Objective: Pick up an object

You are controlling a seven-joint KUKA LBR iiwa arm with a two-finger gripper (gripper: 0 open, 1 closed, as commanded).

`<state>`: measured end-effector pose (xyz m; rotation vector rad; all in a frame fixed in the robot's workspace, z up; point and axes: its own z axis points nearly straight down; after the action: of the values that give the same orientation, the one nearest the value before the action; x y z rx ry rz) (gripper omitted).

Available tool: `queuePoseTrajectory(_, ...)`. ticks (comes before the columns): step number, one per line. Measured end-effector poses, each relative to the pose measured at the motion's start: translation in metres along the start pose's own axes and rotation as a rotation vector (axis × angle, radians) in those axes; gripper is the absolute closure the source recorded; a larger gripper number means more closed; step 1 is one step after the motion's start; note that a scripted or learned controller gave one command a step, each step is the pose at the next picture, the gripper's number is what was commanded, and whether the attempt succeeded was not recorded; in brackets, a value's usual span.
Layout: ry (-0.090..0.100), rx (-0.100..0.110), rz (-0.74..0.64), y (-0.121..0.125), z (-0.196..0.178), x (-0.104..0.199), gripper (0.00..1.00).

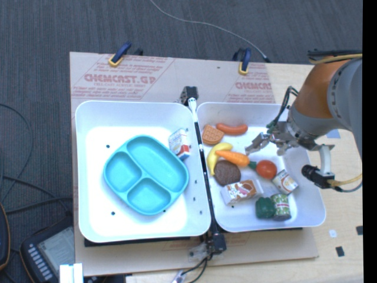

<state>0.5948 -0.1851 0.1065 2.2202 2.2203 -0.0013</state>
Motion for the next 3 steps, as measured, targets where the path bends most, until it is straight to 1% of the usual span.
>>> queuePoseTrajectory(1, -0.002, -0.007, 0.001, -0.039, 0.018, 0.052, 0.0)
queuePoseTrajectory(2, -0.002, -0.01, 0.001, -0.038, 0.007, 0.052, 1.0)
queuePoseTrajectory(3, -0.002, -0.009, 0.001, -0.039, 0.008, 0.052, 0.0)
